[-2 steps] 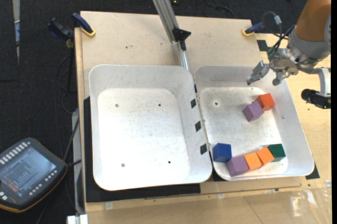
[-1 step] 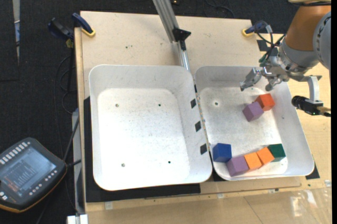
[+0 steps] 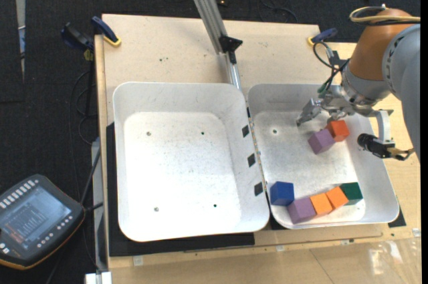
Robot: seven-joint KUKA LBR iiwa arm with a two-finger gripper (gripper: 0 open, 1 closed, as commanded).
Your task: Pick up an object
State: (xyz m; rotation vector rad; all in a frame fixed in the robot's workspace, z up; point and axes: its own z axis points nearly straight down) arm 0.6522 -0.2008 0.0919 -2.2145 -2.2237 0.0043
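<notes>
White plastic bins are sitting side by side on a pale board bench [image 3: 200, 42], their inner rims touching near the middle of the camera view. The left bin [image 3: 134, 102] is showing a speckled floor. The right bin [image 3: 281, 99] is holding six small blocks: a purple block [image 3: 321, 141] and an orange-red block [image 3: 339, 129] are lying touching each other in the upper middle of the floor, while along the near wall a blue block [image 3: 281, 193], a second purple block [image 3: 301, 209], an orange block [image 3: 322, 202] and a green block [image 3: 350, 192] are lying in a slanting row, each just beside the next. The arm [image 3: 384, 55] is reaching in from the right, and its gripper [image 3: 319, 110] is hanging over the right bin, just above and to the left of the orange-red block. How far the pincer is standing open cannot be told; nothing is showing gripped in it. The purple and orange-red blocks are looking like plain cubes, both tilted relative to the bin walls and resting on the floor.
</notes>
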